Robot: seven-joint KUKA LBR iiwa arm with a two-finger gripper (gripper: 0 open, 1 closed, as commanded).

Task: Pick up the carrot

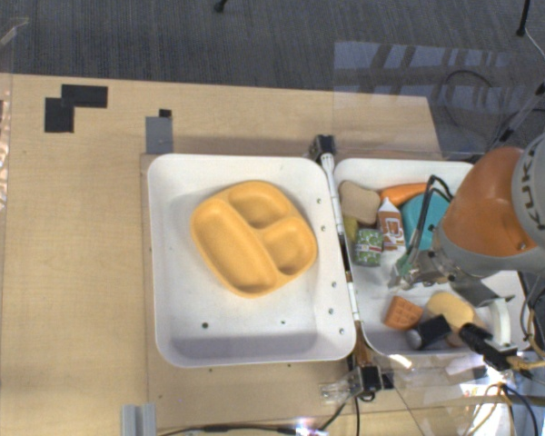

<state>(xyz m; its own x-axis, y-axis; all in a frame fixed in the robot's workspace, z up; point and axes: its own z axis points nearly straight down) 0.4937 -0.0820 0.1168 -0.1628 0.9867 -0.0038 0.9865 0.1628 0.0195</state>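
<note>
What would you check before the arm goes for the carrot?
1. Carrot visible: ok, orange end shows at the right bin's far side.
2. Carrot fully exposed: not ok, the arm covers part of it.
3. Gripper over the carrot: not ok, it sits nearer the waffle.
4. Fingers open: cannot tell.
5. Room around the carrot: not ok, carton and bread crowd it.
</note>
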